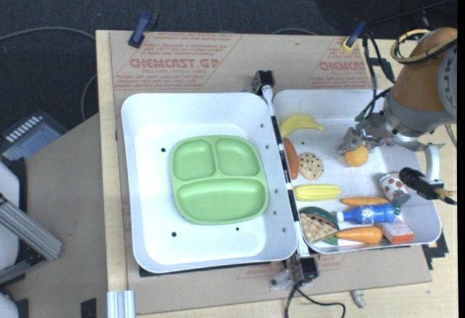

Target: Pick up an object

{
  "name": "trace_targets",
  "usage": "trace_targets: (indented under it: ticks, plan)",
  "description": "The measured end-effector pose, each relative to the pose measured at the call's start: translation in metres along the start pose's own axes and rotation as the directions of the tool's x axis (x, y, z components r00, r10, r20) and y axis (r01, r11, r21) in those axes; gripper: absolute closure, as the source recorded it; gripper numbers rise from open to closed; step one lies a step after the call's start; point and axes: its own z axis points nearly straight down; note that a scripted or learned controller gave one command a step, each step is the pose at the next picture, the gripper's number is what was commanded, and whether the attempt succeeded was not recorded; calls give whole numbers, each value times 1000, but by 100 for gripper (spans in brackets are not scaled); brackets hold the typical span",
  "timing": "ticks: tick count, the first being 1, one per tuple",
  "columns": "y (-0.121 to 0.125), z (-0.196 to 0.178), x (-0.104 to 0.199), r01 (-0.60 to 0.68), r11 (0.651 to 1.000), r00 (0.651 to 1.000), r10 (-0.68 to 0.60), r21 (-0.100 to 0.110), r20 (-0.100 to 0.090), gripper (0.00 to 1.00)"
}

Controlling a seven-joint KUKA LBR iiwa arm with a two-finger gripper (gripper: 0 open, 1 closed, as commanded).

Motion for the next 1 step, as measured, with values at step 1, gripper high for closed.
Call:
trace_targets:
  ticks: [1]
  plan:
    - [-48, 9, 25, 0, 1000, 1000, 0, -2, 1, 100]
